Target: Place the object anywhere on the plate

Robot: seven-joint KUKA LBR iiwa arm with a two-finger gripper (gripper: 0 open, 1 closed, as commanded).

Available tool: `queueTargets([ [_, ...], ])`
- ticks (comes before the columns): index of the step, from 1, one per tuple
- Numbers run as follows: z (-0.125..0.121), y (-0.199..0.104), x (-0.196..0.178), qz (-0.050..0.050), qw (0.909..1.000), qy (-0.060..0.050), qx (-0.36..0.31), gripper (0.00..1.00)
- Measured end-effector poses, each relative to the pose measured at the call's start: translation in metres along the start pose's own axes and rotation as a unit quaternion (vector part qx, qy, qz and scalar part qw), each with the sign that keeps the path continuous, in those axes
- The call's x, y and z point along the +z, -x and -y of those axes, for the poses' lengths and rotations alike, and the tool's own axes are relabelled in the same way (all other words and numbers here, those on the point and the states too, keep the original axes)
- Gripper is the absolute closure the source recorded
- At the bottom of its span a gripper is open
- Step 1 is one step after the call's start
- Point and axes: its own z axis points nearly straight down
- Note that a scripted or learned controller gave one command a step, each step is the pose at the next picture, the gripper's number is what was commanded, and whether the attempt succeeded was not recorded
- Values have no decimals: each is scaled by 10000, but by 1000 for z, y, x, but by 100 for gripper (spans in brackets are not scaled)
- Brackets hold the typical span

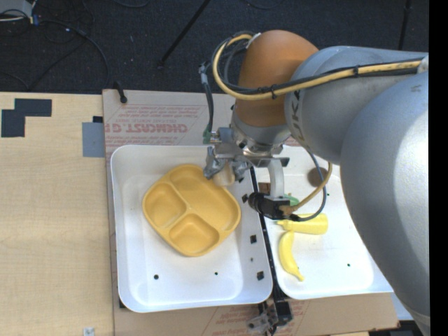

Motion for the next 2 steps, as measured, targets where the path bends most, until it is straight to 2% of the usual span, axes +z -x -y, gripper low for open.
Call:
queueTargets([
  [1,8,-52,5,3,10000,4,0,100],
  [2,8,-50,5,7,10000,4,12,0],
])
